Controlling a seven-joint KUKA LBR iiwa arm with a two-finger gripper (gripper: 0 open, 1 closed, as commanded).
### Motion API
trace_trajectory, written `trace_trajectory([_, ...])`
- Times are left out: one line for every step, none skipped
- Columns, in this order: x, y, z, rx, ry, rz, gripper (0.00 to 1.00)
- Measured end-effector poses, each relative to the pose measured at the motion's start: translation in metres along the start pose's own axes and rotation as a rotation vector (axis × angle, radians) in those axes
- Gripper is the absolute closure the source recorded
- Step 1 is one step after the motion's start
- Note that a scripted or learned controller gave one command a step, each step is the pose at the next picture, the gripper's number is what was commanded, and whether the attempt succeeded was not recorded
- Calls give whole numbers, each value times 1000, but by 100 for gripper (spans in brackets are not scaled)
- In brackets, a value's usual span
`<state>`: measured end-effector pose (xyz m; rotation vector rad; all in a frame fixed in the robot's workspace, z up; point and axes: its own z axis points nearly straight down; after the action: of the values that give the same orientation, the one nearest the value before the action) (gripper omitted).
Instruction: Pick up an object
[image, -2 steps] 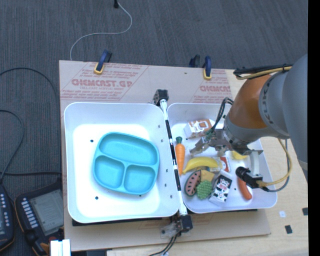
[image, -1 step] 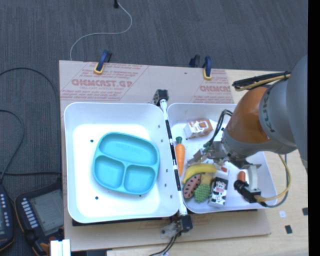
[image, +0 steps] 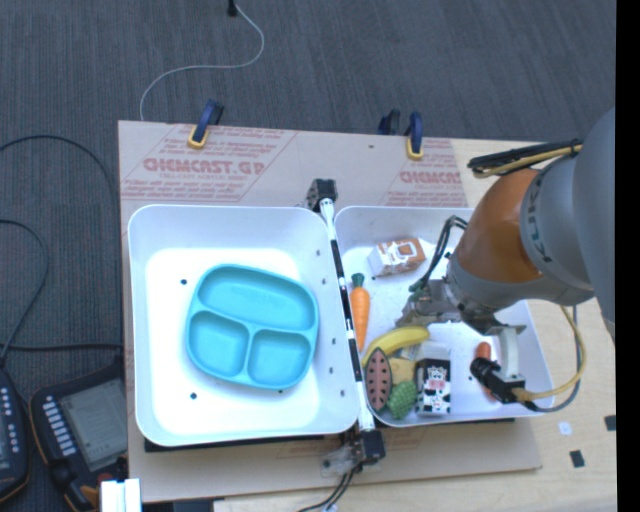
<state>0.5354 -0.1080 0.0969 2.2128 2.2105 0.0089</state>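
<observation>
1. Carpet (image: 80, 80), dark grey, lies all round the bench, with a thin white cable (image: 200, 70) looping across it at the top and a black teach pendant (image: 70, 430) at the lower left corner.
2. Plywood board (image: 250, 165) with red lettering carries both bins, held by two blue-and-yellow clamps (image: 207, 120) at its far edge.
3. Left bin (image: 150, 230) holds a blue three-compartment plate (image: 252, 326) near its middle, with bare white floor all round it (the widest free space on the bench).
4. Right bin (image: 530, 350) is crowded along its near and left sides: a toy carrot (image: 359, 312) lies against the dividing wall, a banana (image: 397, 342) just below it, then a watermelon slice (image: 379, 378), a green bumpy piece (image: 402, 400) and a black-and-white carton (image: 433, 387) by the near rim.
5. A small brown-and-white box (image: 396, 256) sits apart in the far part of that bin.
6. The gripper (image: 425, 298) hangs above the banana's right end; whether its fingers are apart or together I cannot tell.
7. The arm's orange band (image: 495, 235) covers the bin's right half.
</observation>
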Motion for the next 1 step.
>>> trace_trajectory([0,0,0,1,0,0,0])
